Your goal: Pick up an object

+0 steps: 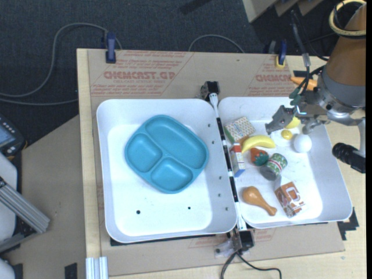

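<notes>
My gripper (293,122) hangs over the far part of the right bin (331,205), its fingers spread open with nothing clearly held. Just beneath and in front of it lie a small yellow piece (286,134) and a white ball (301,143). Further left in the same bin are a banana (257,142), a checkered box (240,127), a red and green item (260,156) and a small can (276,163). A toy drumstick (257,197) and a brown snack packet (290,198) rest near the front.
The left bin (113,202) holds a blue divided plate (166,153). A ridge with clamps (224,156) separates the two bins. The arm's grey and orange body (349,68) stands over the right bin's far right corner. Cables run across the bench's back.
</notes>
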